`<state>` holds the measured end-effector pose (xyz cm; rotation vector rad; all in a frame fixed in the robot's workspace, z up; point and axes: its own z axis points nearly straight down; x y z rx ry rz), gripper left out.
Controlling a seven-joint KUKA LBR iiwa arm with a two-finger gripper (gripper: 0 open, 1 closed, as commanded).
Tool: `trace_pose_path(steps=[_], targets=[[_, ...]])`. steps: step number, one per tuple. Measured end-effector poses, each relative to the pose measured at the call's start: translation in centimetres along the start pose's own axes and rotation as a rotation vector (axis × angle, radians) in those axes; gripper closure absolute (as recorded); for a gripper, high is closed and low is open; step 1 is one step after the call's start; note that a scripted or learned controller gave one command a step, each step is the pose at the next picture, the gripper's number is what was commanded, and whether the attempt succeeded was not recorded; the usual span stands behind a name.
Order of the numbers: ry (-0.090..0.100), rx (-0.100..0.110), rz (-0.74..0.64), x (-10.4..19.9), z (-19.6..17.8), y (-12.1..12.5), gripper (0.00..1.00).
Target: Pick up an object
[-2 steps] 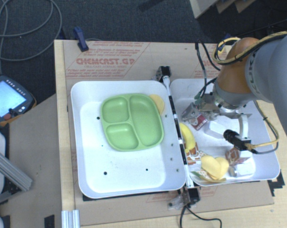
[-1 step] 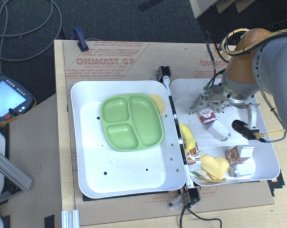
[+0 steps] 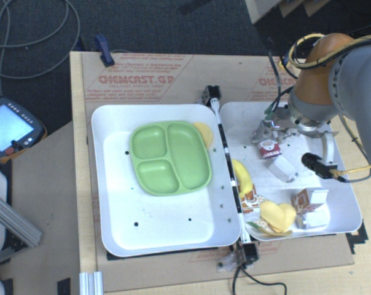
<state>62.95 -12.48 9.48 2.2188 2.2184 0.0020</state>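
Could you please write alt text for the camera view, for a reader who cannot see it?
A grey and orange robot arm reaches from the right, its gripper low over a small red and white carton in the right bin. The left bin holds a green divided tray.

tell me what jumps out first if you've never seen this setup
The green divided tray lying in the left bin catches the eye first, bright against the white. Next is the grey arm with its orange band reaching in from the right, its tool low over the right bin beside a small red and white carton. A yellow banana lies along that bin's left wall.
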Motion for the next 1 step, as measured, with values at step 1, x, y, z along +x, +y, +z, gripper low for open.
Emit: trace_pose_path(steps=[1], targets=[[0.002, 0.002, -0.002, 6.62, -9.05, -0.21, 1.0]])
